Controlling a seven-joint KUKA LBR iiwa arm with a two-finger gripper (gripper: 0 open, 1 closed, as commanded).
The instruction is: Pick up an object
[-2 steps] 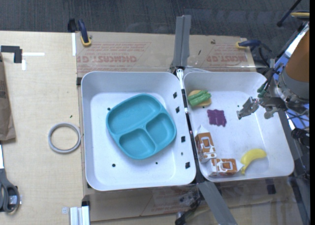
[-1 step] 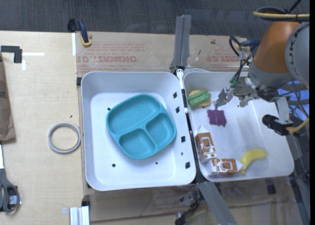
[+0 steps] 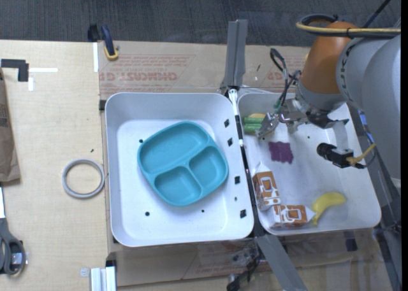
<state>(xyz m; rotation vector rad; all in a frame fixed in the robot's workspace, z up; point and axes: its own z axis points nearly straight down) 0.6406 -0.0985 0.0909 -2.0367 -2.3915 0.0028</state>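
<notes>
The right bin [image 3: 357, 216] holds a green and yellow item [image 3: 253, 122] in its far left corner, a purple piece [image 3: 280, 152] near the middle, two orange and white cartons [image 3: 266, 190] [image 3: 291, 216] along the near left side, and a yellow banana [image 3: 327, 203] at the near right. My gripper [image 3: 269, 125] hangs low over the far left part of this bin, just right of the green and yellow item and above the purple piece. Nothing shows as held in it.
The left bin [image 3: 121, 175] carries a blue divided plate [image 3: 183, 163]. A grey ring [image 3: 83, 177] lies on the bench to the left. The arm with its orange band [image 3: 326, 54] covers the right bin's far right corner, with a black cable fitting [image 3: 333, 153] below it.
</notes>
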